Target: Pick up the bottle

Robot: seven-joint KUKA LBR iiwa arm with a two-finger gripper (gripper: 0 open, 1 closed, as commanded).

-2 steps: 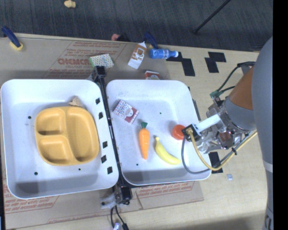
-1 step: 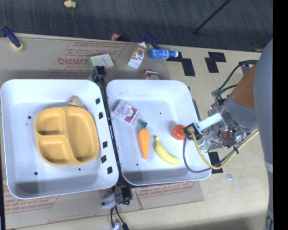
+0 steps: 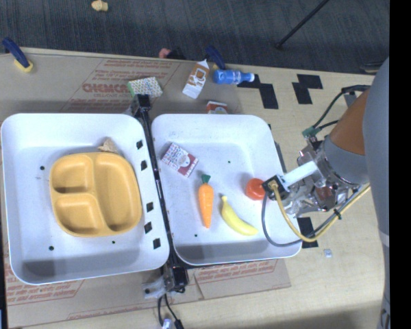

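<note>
Jaws: cannot tell whether wide or narrow, the gripper (image 3: 282,184) sits at the right rim of the right bin (image 3: 192,252), wrapped in a yellow cable (image 3: 281,226), nothing seen held. Bottle (image 3: 231,77), blue, lies on its side on the tabletop (image 3: 342,279) behind the right bin, outside it, well apart from the gripper. Just left of the bottle a small carton (image 3: 196,79), then a green patterned packet (image 3: 145,86) near the back of the bin divider. Inside the right bin: red-orange tomato (image 3: 255,188) touching or just beside the gripper tip, yellow banana (image 3: 237,217) near it, orange carrot (image 3: 205,203) with green top left of the banana, red and white packet (image 3: 179,159) toward the back left. Left bin (image 3: 27,266) holds a yellow divided plate (image 3: 94,192). Arm (image 3: 356,142) comes in from the right, orange band visible.
</note>
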